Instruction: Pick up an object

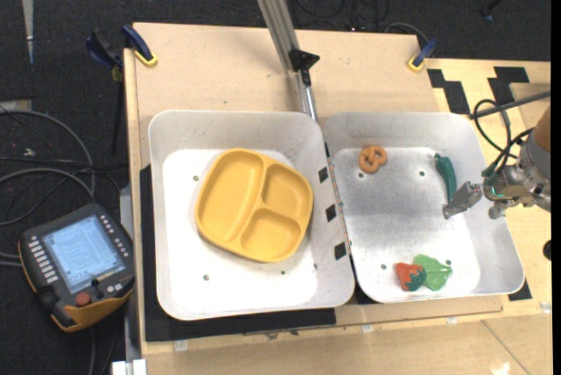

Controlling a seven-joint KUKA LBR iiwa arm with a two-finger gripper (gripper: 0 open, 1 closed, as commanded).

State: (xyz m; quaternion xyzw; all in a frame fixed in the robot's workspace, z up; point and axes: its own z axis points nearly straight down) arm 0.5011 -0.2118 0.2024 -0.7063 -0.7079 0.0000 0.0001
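Red toy (407, 276) and green toy (434, 271) lie nearest the lens, touching each other, by the front wall of the right bin (504, 277).

My pincer (478, 200) hangs over that bin's right side, low above the floor, its two prongs spread apart with nothing between them. My left-hand prong in the picture ends just beside the lower end of a teal tool (446, 173), which lies lengthwise near the right wall; I cannot tell whether the two touch. Further out, toward the back left of the same bin, sits a small orange pretzel (372, 159), well apart from me. The red and green toys lie in front of me, also apart.

Beyond the wall the bins share, the left bin (175, 277) holds a yellow plate (254, 204) with three compartments, lying flat near its middle.

Both bins rest on a bench (219, 67) with a clamp (140, 46) at its back left corner and another at the back right. A metal pole (272, 1) slants up from between the bins. On the floor to the left lies a pendant (77, 264), its screen lit.
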